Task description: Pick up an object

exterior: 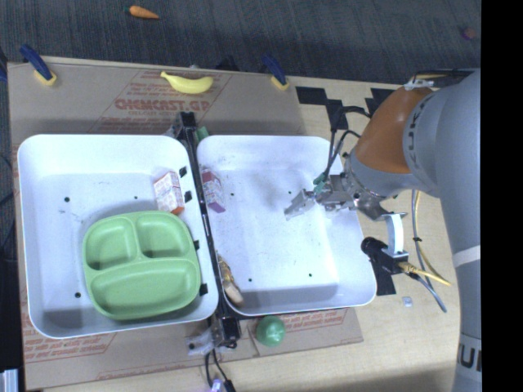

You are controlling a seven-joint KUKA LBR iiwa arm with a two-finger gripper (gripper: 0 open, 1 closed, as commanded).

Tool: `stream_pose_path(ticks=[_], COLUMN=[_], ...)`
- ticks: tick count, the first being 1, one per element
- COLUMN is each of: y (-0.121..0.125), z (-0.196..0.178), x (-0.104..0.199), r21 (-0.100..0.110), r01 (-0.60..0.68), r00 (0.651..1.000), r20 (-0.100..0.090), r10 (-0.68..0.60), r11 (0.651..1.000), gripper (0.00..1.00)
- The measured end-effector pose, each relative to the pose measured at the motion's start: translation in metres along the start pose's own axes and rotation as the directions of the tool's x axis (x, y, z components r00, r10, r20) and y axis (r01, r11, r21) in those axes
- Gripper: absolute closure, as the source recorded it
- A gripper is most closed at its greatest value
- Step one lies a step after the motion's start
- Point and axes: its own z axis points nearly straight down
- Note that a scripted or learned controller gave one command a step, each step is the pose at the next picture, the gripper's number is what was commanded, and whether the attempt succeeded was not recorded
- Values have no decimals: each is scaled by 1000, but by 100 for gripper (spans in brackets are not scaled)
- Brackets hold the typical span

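Red-and-white small carton (212,189) by the right bin's (270,296) left wall looks light, crushable; grip its flat sides. Gripper (298,206) state: cannot tell.

Even overhead light, glare on white bins (49,158), slightly soft focus.
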Motion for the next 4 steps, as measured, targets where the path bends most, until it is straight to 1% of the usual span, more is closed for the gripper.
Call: stream_pose_path(ticks=[1,2,3,4], y=[-60,22,-26,-86], z=[36,35,2,31], x=[8,0,0,3], r21=[3,-1,1,3], r01=[2,0,-1,1], r00=[1000,1000,1000,1000], r20=[-1,-1,-1,-1], r10=[-2,0,1,-1], r11=[1000,1000,1000,1000], gripper=[0,0,0,0])
